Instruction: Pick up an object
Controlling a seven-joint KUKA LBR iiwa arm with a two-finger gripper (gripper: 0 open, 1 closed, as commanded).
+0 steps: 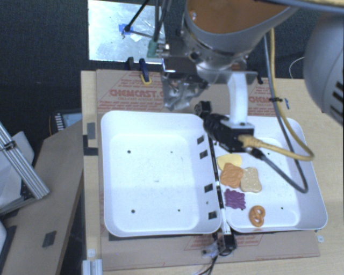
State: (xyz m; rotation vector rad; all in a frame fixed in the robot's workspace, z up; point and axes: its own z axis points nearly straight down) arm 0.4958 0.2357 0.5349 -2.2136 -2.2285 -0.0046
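Observation:
Several small toy food pieces lie in the right bin, close to its left wall: a yellow flat piece, an orange piece, a beige piece, a purple piece and a brown pretzel. My gripper hangs blurred above the far edge of the left bin, well away from the pieces. A white bracket and a black block with a yellow cable hang over the far left corner of the right bin, partly covering the yellow piece.
The grey arm with its orange band fills the top middle. Both bins rest on a cardboard sheet on the bench. Blue and yellow clamps sit at the sheet's far edge. An aluminium frame stands at the left.

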